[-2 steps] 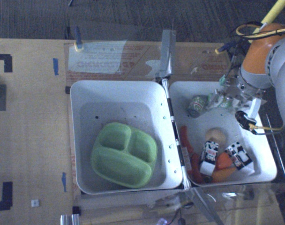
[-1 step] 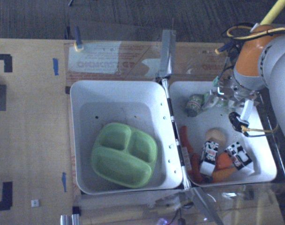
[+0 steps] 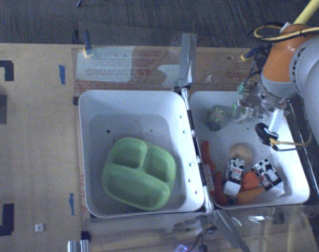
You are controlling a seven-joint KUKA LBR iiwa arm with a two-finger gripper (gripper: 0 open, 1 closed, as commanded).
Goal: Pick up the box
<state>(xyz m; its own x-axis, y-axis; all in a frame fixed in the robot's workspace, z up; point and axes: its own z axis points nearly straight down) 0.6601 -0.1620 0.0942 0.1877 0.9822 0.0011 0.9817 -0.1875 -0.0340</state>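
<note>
Two small black-and-white patterned boxes lie in the right bin (image 3: 300, 190), near its front. One box (image 3: 234, 175) stands left of an orange carrot-like piece (image 3: 250, 181); the other box (image 3: 268, 176) lies tilted to its right. My gripper (image 3: 247, 109) hangs over the far right part of the same bin, well behind both boxes and apart from them. Nothing is visibly in its grasp.
A small greenish can (image 3: 218, 117) sits just left of the gripper. A round beige item (image 3: 242, 152) and red pieces (image 3: 209, 159) lie by the boxes. The left bin (image 3: 96, 109) holds a green divided plate (image 3: 140, 172). Cables (image 3: 277, 139) trail beside the wrist.
</note>
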